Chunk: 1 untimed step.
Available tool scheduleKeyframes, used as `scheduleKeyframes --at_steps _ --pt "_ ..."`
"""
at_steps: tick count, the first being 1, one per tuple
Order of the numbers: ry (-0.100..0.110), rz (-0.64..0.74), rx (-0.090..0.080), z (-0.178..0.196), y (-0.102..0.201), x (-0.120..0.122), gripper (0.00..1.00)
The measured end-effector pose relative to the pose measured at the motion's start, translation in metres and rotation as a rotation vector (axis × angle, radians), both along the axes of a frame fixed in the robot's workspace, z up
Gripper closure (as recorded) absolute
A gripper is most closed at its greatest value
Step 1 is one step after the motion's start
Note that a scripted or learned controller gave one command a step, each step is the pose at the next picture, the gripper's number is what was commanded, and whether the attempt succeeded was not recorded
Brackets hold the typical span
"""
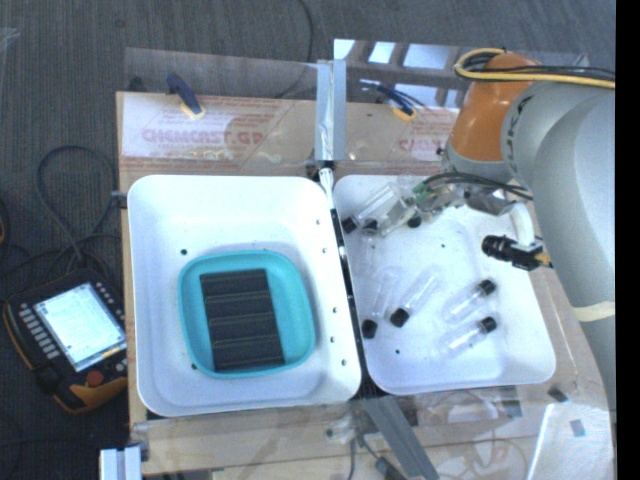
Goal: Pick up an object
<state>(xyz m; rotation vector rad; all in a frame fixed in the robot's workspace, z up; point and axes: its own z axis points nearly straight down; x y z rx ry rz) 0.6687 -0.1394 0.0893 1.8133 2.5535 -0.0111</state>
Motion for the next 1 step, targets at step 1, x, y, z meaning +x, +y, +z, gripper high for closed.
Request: scheduleKeyframes --at_steps 1 --pt "-0.002 0.002 -0.001 0.0118 0.0009 0.001 1.0"
